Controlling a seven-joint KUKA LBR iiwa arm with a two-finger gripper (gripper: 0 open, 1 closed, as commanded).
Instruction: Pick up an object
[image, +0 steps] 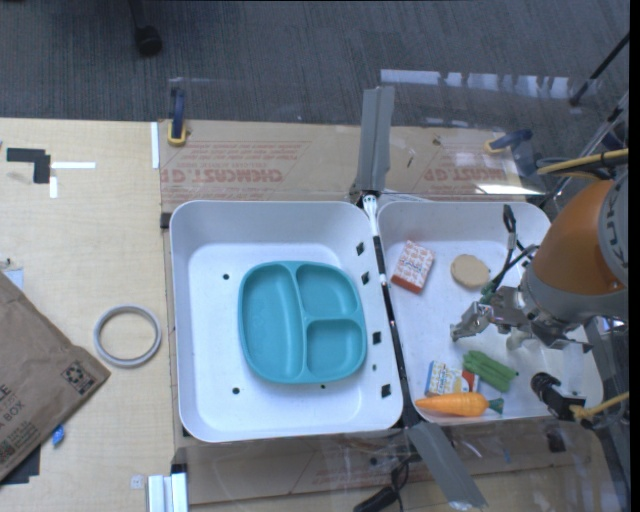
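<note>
Objects are lying in the right bin (440, 215) at the frame's lower right: a carrot (452, 405), a green block (490, 369), a small box (411, 267) and a tan disc (469, 270). The gripper (478, 322) is hovering above the green block, whether released or clenched I cannot tell, while a teal plate (300, 322) is sitting in the left bin (200, 300)

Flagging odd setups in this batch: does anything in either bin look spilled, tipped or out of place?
Nothing stands out. The teal divided plate lies flat in the left white bin. The right white bin holds a small red-and-white box, tan round cookie, green block, orange carrot and colourful small carton, loosely scattered, none spilled.
</note>
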